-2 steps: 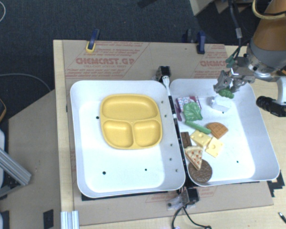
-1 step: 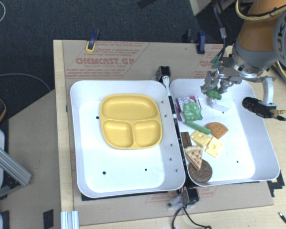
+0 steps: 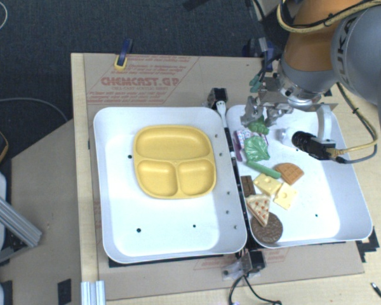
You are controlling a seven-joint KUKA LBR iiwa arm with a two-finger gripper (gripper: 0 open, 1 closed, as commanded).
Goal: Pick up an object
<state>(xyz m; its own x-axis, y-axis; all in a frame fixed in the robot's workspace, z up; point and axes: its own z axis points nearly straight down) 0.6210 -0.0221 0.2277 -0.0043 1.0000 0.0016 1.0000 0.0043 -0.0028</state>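
Observation:
My gripper (image 3: 260, 112) hangs low over the far left part of the right bin (image 3: 343, 208), just above a crumpled green toy (image 3: 256, 147) whose top end reaches up to it. I cannot make out whether the toy is gripped. Close by lie a purple and white wrapper (image 3: 240, 142), a green bean (image 3: 263, 169), a brown cracker (image 3: 290, 172), two yellow cheese pieces (image 3: 267, 184), a sandwich wedge (image 3: 260, 207) and a round brown cookie (image 3: 268, 229).
A yellow divided plate (image 3: 174, 160) sits in the left bin (image 3: 114, 215). A small brown bar (image 3: 247, 184) lies against the right bin's left wall. The bins stand on a cardboard sheet (image 3: 140, 78) with a blue and yellow clamp (image 3: 122, 57) at its far edge.

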